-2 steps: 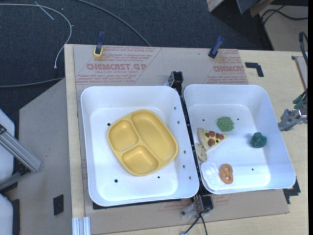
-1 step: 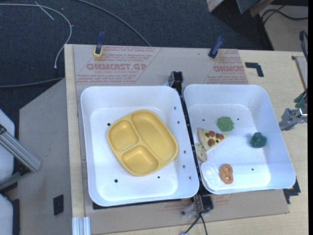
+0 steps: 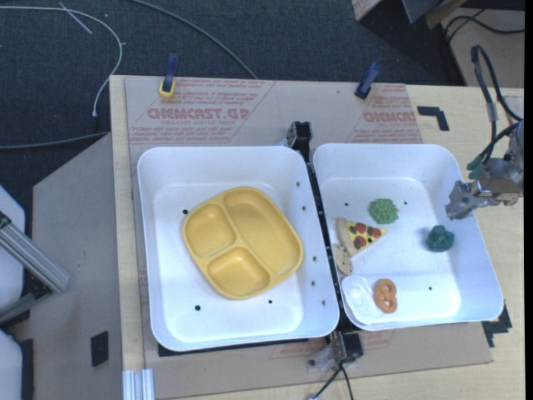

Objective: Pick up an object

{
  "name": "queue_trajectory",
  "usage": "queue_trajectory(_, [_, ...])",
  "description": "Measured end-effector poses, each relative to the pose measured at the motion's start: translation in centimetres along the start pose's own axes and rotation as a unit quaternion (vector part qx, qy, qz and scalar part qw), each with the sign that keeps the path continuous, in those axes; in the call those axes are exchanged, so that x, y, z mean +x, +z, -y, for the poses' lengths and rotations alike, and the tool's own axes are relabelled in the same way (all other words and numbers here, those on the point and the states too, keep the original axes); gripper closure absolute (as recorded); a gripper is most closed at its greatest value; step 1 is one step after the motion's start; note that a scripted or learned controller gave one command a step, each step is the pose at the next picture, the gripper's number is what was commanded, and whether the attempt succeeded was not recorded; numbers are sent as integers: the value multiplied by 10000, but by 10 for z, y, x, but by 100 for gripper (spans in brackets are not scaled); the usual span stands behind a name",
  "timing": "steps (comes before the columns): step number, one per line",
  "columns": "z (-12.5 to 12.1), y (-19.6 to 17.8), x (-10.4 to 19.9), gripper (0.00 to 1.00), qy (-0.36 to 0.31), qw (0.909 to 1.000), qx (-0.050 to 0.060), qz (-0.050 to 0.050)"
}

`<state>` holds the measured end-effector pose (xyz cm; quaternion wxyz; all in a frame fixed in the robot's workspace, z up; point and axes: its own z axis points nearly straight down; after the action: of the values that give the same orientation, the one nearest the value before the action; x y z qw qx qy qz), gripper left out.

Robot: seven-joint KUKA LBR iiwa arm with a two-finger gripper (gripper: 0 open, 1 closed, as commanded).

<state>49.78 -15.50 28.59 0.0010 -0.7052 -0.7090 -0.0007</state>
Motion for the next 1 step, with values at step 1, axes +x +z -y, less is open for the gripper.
queue_trajectory(1, [-7,20,58,100,-8,10000,13,-8])
